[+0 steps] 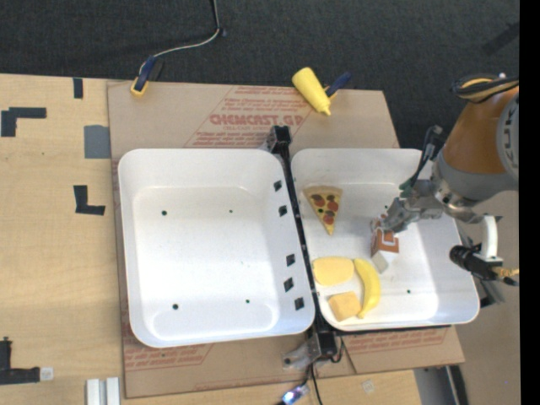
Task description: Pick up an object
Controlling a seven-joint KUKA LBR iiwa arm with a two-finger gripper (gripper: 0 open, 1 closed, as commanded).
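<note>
Down in the right bin point(422, 310), the pincer point(390, 229) sits low over a small red and white block point(386, 242). The block is right under its tip, near the middle of that bin. I cannot tell how wide the pincer is, or if it has the block.

A toy pizza slice point(325, 207) lies near the wall between the two bins. Toward the front of the right bin are a round yellow piece point(332, 270), a banana point(367, 286) and an orange-yellow chunk point(342, 305), all close together.

The left bin point(135, 226) is white with small dark dots.

Both bins rest on a brown cardboard sheet point(202, 116) on the desk. Red letters are printed on it behind the bins, but I cannot be sure what they say. A yellow clamp point(312, 89) grips the cardboard's back edge.
</note>
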